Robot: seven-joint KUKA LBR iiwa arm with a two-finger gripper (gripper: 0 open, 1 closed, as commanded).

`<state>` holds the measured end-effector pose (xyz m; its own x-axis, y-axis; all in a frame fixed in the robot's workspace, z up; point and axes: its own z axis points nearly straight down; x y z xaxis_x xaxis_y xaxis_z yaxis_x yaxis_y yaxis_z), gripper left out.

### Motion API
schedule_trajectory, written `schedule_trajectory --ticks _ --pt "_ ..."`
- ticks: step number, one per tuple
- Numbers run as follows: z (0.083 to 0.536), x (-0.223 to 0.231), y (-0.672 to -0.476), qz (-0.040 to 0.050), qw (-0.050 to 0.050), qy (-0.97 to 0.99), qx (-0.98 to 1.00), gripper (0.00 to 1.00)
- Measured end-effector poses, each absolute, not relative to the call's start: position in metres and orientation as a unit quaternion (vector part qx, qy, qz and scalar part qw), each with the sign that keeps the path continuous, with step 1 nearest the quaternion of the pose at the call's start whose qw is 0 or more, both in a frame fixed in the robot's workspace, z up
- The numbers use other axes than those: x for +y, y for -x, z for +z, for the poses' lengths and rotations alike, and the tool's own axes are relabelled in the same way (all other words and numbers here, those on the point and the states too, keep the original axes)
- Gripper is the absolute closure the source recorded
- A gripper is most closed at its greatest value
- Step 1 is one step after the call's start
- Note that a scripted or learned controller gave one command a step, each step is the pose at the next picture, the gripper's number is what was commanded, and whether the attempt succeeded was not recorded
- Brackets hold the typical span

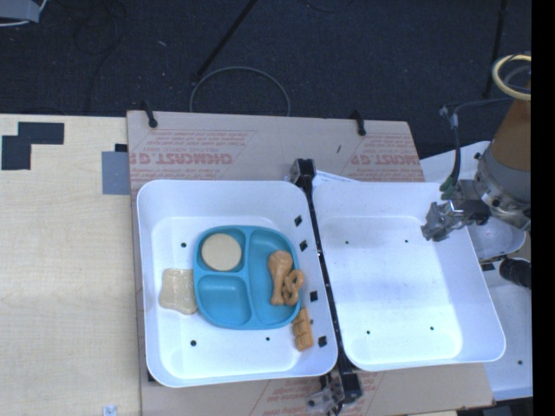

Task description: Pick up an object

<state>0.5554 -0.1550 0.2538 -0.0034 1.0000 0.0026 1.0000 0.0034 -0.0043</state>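
A blue divided plate [227, 300] lies in the left bin [165, 199]. A round tan cracker [220, 251] rests in its top-left compartment. A tan pretzel-shaped piece [284, 276] sits in its right compartment. A pale bread-like piece [178, 290] lies on the bin floor just left of the plate. A small tan piece [303, 328] lies at the plate's lower right corner. My gripper [436, 224] hovers over the right bin's [390, 354] upper right edge, far from all these objects. Nothing shows between its fingers.
A black divider [316, 267] runs between the two bins. Both bins rest on a cardboard sheet [260, 150]. A light wooden bench top [61, 276] extends to the left. Cables lie on the dark floor behind.
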Motion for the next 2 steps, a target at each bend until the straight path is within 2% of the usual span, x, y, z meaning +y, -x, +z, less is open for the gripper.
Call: schedule_trajectory --ticks 1,2 --pt "0.259 -0.104 -0.549 0.0003 0.002 0.706 -0.709 1.0" --pt "0.244 -0.051 -0.537 0.0014 0.002 0.706 -0.708 1.0"
